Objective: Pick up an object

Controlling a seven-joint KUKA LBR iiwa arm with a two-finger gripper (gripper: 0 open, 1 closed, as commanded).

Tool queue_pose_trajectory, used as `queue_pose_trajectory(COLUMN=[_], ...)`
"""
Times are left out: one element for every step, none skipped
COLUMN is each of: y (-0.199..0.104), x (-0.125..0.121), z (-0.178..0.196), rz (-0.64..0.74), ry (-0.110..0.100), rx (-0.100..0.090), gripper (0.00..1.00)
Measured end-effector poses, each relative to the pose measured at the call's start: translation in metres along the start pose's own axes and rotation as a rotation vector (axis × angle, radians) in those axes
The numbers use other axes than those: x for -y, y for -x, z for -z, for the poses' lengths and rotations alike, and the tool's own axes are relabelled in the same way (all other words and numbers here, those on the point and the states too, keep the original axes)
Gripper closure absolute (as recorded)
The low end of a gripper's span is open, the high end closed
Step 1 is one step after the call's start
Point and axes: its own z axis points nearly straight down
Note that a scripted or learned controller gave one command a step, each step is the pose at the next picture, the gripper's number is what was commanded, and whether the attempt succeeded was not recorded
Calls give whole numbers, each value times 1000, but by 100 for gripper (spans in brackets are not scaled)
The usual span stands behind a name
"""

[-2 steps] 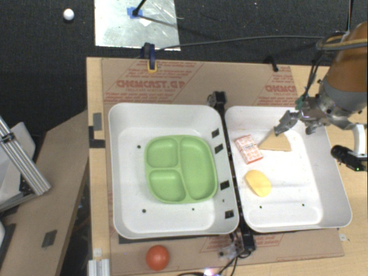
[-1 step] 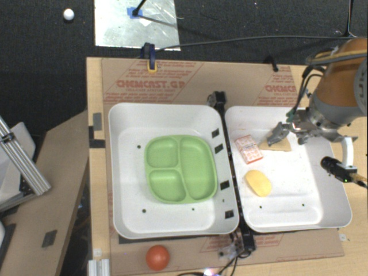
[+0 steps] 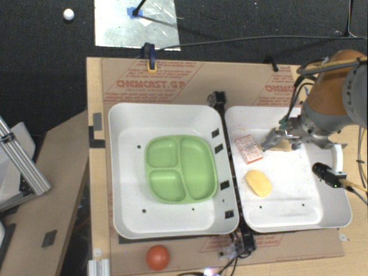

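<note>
My gripper (image 3: 275, 141) hovers over right bin (image 3: 299, 220), fingers' spread unclear, nothing visibly held. Small pink-and-white packet (image 3: 248, 149) just beside fingertips, camera-left, long axis diagonal. Yellow oval object (image 3: 259, 183) farther, toward bin's near edge. Left bin (image 3: 129, 211) holds green divided tray (image 3: 180, 168), compartments bare. Packet likeliest target.

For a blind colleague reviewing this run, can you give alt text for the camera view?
The grey arm's gripper hovers over the right bin, beside a small pink-patterned packet and above a yellow soap-like block. The left bin holds a green divided tray; an orange ball sits on the bench in front.
</note>
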Motion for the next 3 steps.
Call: queue_pose_trajectory(y=[0, 0, -8], x=[-3, -6, -14], z=[-42, -29, 27], rz=[-1, 0, 4], ry=[7, 18, 9], rx=[-1, 2, 2], gripper=[0, 100, 100])
